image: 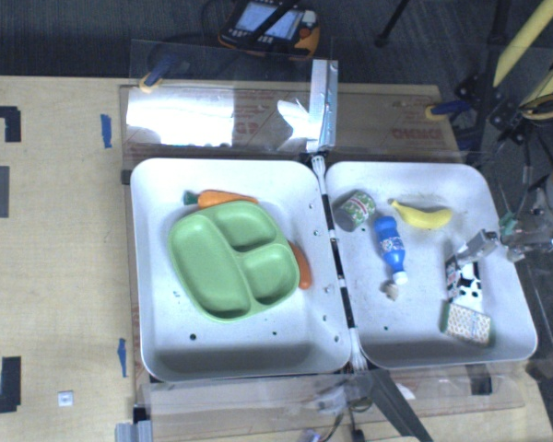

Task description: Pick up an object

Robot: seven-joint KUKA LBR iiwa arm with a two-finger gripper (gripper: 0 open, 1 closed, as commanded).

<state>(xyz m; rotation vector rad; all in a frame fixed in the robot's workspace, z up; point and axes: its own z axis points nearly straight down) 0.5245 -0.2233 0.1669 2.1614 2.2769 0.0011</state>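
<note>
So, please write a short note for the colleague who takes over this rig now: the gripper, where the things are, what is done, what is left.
Gripper: at the right edge of the right bin, low over the carton; whether it grips anything cannot be judged.
Right bin: black-and-white carton beside the gripper, banana, blue bottle and green can.
Left bin: green divided plate, with an orange carrot behind it and another orange piece at its right edge.
Done: no pick can be confirmed.
Left: pick up one object; the carton looks the closest.
</note>
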